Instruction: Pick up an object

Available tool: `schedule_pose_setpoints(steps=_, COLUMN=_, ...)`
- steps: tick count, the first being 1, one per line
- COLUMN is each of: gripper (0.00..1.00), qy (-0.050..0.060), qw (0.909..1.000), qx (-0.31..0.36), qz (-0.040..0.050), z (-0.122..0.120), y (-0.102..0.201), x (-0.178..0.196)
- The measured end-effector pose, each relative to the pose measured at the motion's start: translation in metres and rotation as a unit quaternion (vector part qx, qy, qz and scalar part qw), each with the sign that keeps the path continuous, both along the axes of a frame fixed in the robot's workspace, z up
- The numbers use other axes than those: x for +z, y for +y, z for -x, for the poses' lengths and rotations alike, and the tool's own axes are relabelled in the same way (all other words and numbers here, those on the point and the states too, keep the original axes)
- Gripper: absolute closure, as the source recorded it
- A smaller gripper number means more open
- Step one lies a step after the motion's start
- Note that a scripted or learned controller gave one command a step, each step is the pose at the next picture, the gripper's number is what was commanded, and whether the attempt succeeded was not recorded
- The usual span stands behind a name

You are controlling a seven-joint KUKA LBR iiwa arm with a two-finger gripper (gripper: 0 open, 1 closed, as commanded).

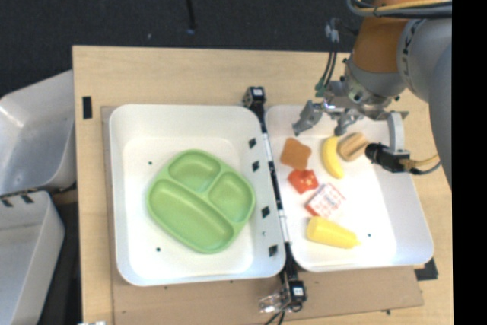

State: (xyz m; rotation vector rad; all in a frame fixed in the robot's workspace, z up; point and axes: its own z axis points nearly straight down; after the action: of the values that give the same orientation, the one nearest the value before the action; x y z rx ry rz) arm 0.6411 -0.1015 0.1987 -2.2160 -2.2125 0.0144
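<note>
White bins, two of them side by side on a tan wood bench (91,80). The right bin (396,228) has all the loot: a banana (332,157), a tan bread-roll thing (351,145) touching it, an orange wedge (296,154), a small red piece (303,180), a pink-and-white checked block (325,200) and a yellow chunk (330,233) near the front. The left bin (122,240) just carries a green divided tray (200,199).

Looks to me like we're at the approach step. The gripper (327,118) hangs over the back of the right bin, just behind the orange wedge and banana, nothing between its fingers as far as I can see, and they look spread apart. So no grab yet.

Next move, my guess: pick a target, line up over it and drop straight down. The banana and roll are crowding each other, so closing there could nudge one away. The orange wedge sits a bit freer.

Room-wise: dark carpet behind the bench, a cable running across it, and some white plastic casing off to the left.
</note>
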Motion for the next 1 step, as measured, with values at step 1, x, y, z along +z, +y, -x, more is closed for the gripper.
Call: schedule_pose_setpoints(steps=1, gripper=0.00, qy=-0.008, qw=1.0000, qx=0.001, qz=0.0003, z=-0.0030, y=0.0002, x=0.0093)
